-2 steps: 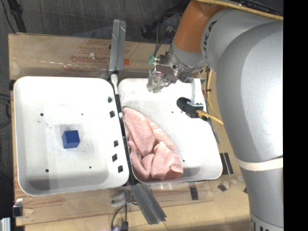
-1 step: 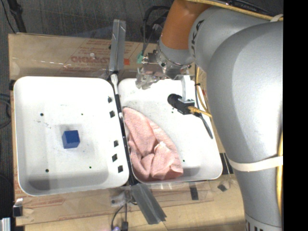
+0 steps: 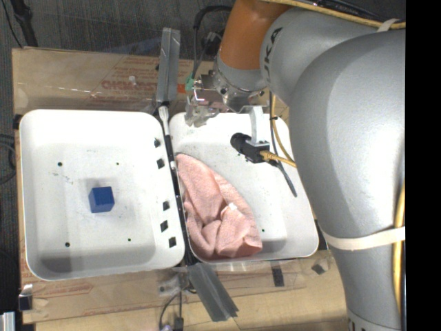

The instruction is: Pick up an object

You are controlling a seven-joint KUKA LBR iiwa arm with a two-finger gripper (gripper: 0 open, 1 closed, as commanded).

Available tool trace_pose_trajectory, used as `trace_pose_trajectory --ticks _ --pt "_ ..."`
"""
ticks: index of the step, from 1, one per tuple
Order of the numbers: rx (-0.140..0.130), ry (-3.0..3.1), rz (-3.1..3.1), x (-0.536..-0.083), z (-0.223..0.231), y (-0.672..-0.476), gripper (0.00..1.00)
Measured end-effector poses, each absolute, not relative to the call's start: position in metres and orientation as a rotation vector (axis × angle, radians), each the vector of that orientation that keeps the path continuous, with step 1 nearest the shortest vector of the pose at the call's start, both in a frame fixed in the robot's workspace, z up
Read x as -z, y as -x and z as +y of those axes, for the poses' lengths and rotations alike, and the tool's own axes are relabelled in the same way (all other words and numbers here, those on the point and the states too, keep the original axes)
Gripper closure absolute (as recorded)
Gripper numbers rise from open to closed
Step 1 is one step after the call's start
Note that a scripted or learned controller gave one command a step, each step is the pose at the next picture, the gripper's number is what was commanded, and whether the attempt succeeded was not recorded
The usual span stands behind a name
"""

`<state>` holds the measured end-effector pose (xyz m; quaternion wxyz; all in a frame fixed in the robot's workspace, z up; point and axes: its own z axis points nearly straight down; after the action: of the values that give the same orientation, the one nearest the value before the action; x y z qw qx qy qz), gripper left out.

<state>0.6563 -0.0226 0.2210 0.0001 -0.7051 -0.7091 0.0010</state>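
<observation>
1. while the arm (image 3: 344,129) reaches in from the counter's right edge, the jaws sit low over the far left corner of the right bin (image 3: 275,212), toward the counter's far edge; i cannot tell whether they are apart or together.
2. the things to pick: a pink cloth (image 3: 215,216) lies bunched along the right bin's left wall and runs down to its near corner. a blue block (image 3: 101,198) sits alone in the left bin (image 3: 41,136), toward the counter's left edge and well apart from the jaws.
3. risk: the jaws look to be over bare bin floor, just past the cloth's far end, so closing there would likely grab nothing.
4. risk: the cloth is soft and folded. a shallow pinch may catch one fold that slips out on the lift, or the cloth may drag on the bin wall.
5. writing: red print (image 3: 131,83) runs across the brown board (image 3: 69,74) at the counter's far edge, too faint to read. dark letters on the arm beside the orange band (image 3: 248,33) are too slanted to make out.
</observation>
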Motion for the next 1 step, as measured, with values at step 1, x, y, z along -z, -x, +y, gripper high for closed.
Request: trace_pose_trajectory --ticks 1 --pt "-0.006 2.171 -2.267 -0.2207 0.0068 -0.6560 1.00"
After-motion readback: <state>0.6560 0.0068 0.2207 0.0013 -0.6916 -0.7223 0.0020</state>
